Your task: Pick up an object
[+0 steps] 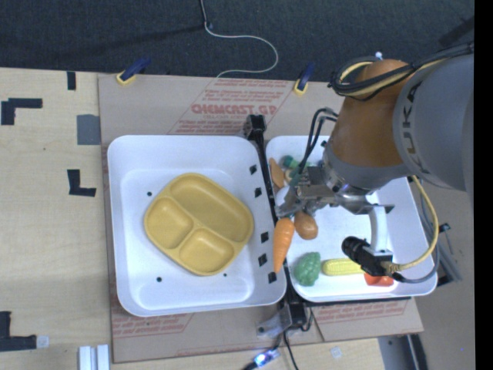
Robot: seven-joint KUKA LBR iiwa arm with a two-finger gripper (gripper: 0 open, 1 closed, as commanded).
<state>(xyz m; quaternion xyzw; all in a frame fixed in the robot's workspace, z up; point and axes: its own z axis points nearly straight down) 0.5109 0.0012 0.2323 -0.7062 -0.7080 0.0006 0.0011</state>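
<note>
My gripper (pixel 299 200) hangs low over the left part of the right bin (pixel 408 230), next to the divider between the bins. Just below it lies an orange carrot (pixel 282 240), its thick end near the gripper and its tip pointing towards the front. A brown rounded item (pixel 307 225) sits beside the carrot's thick end. Whether either touches the gripper is hidden by the wrist. A green broccoli piece (pixel 307 267), a yellow corn cob (pixel 342 267) and a small red item (pixel 378 280) lie along the front wall.
The left bin (pixel 127 206) holds a yellow divided plate (pixel 198 223). A small green item (pixel 289 161) and an orange-brown item (pixel 277 174) lie at the back left of the right bin. The grey arm (pixel 431 122) covers that bin's back right.
</note>
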